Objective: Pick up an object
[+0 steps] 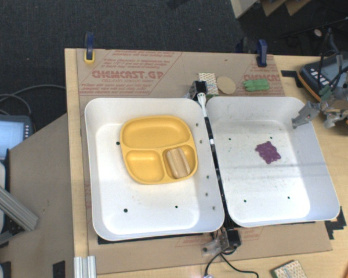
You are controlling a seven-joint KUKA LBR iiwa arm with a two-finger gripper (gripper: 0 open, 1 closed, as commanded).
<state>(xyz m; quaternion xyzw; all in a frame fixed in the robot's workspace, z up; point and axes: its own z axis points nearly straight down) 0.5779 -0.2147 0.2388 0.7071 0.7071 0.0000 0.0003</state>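
Observation:
A small purple lumpy object (pixel 268 152) lies on the floor of the right white bin (pixel 278 204), a little right of its middle. In the left white bin (pixel 151 213) sits a yellow divided plate (pixel 156 135), and a tan block (pixel 177 161) rests in the plate's near right compartment. My gripper (pixel 305 116) hangs over the far right corner of the right bin, up and to the right of the purple object and well apart from it. Nothing shows between its tips.
Beyond the bins, on the cardboard sheet, lie a green piece (pixel 256 86) and a round tan disc (pixel 225 85). Blue clamps (pixel 89 55) (pixel 261 53) hold the sheet's far edge. Cables and gear crowd the right side of the bench.

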